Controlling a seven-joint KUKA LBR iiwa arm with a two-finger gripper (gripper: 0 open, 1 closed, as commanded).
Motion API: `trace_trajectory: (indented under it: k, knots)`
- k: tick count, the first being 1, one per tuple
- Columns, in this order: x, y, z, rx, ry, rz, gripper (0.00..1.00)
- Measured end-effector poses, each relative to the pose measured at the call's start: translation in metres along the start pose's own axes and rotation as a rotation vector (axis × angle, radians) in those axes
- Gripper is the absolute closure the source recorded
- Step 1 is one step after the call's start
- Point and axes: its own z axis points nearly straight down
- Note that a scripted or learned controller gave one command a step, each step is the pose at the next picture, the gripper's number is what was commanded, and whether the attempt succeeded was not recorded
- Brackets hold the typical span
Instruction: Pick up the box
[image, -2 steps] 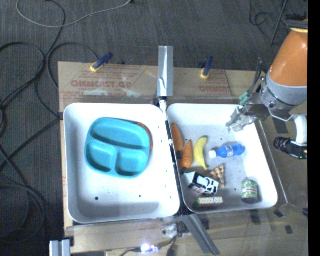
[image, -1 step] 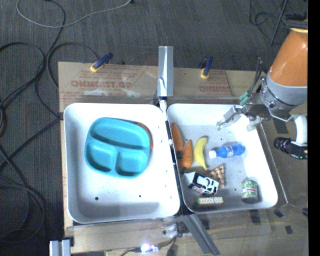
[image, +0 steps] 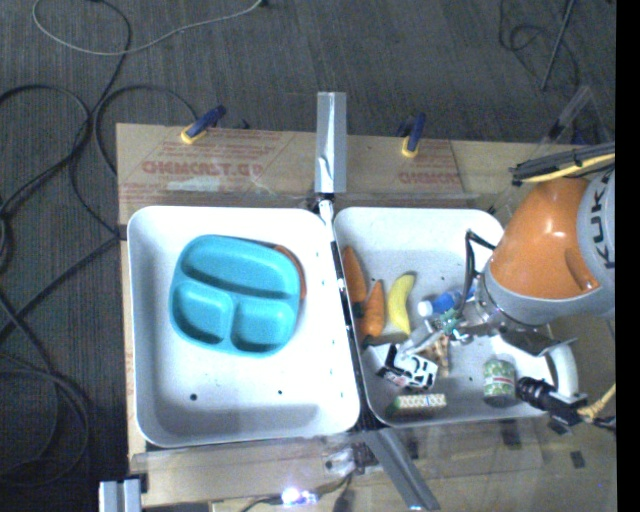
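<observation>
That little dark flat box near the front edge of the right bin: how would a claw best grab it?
Probably from straight above, with the fingers closing across the short width of the box. It lies flat and long, parallel to the right bin's front wall, so its narrow sides are the easiest to span. The black-and-white object close behind leaves little room.

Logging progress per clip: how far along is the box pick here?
Done: the arm has reached into the right bin, with the end effector low among the clutter. In hand: it sits beside the small black-and-white box, near the banana and carrot; no box is visibly held. Left: gripping and lifting the box, which lies on the bin floor.
</observation>
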Motion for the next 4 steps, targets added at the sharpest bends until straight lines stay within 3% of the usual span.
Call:
trace_trajectory:
  k: [1,2,3,4]
  knots:
    - [-0.004,0.027,0.060,-0.003,-0.001,0.039,0.00]
    - [-0.014,0.005,0.072,-0.023,-0.006,0.304,0.00]
    - [-0.026,0.066,0.071,-0.001,-0.004,0.387,0.00]
    - [-0.075,0.000,-0.032,-0.002,-0.005,0.475,0.00]
